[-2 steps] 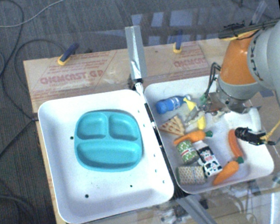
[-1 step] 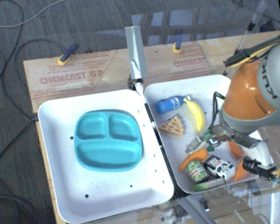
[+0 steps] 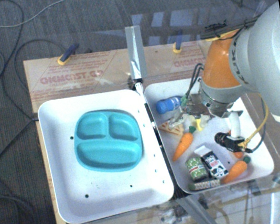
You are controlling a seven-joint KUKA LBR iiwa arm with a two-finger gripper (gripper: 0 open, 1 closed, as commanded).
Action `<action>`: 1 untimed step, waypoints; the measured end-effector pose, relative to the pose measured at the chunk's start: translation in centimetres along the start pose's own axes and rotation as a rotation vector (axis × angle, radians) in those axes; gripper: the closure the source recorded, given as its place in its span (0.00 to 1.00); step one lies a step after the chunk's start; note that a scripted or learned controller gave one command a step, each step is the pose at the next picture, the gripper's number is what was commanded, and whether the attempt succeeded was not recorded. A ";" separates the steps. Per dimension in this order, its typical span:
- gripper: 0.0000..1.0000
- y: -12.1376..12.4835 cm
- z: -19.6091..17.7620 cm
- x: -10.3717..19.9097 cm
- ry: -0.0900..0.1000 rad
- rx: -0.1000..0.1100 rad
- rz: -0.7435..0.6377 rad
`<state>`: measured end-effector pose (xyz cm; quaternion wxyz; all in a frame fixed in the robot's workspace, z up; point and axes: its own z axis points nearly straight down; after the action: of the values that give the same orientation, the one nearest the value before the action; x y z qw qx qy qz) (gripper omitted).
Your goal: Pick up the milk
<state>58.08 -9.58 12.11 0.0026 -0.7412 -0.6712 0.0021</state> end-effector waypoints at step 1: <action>0.00 -6.2 0.0 -5.9 0.000 -0.001 -0.240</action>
<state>51.37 -14.87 12.11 0.0023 -0.6555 -0.7552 0.0017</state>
